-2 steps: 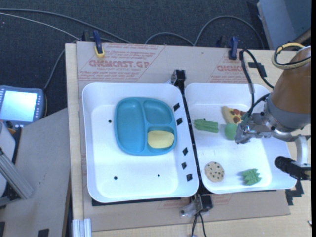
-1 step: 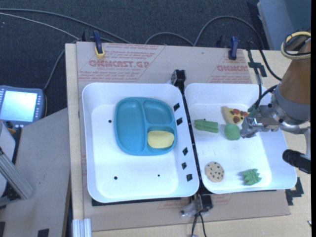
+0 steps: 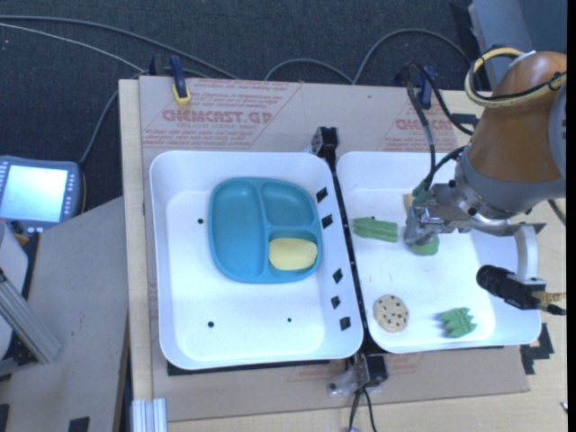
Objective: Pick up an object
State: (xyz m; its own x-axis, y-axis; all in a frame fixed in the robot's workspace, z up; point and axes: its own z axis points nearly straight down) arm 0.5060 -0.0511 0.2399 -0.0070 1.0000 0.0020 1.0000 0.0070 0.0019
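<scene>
My gripper (image 3: 420, 233) hangs low in the right bin (image 3: 504, 336), its tip right over a small round green object (image 3: 426, 246) that peeks out beneath it. A long green vegetable piece (image 3: 375, 230) lies just left of the gripper. Nearer the front of that bin sit a round chocolate-chip cookie (image 3: 391, 313) and a leafy green toy (image 3: 457, 322). In the left bin (image 3: 180, 322) a blue divided plate (image 3: 264, 229) carries a yellow piece (image 3: 292, 254) in its lower right section.
A black divider with clips (image 3: 335, 241) runs between the two bins. The orange-banded arm (image 3: 517, 129) covers the right bin's back right part. A black fitting (image 3: 508, 284) sits on the right rim. Cables trail behind the bench.
</scene>
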